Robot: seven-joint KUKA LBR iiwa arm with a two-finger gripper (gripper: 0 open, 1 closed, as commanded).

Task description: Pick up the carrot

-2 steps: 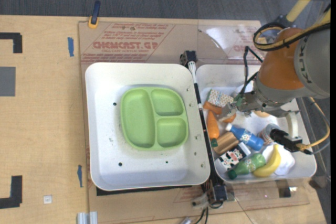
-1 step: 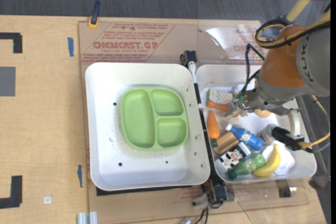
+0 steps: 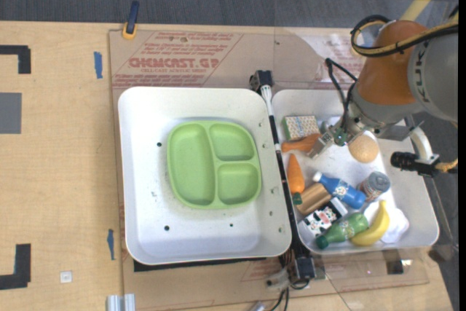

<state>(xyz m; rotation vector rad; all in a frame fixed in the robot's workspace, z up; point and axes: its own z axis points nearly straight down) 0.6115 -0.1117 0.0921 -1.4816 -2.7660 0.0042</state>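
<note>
Low in the right bin (image 3: 429,229) lies your banana (image 3: 375,226), so steer the claw (image 3: 329,139), whose spread you cannot tell, onto the carrot (image 3: 295,174) by the left wall, gripping across its width.

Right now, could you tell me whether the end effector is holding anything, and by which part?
It cannot be told: the end effector sits at an orange carrot's right end, but no grip is visible.

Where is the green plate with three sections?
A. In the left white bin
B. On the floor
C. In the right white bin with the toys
A: the green plate lies flat in the left white bin, apart from the carrot in the right bin.
</note>
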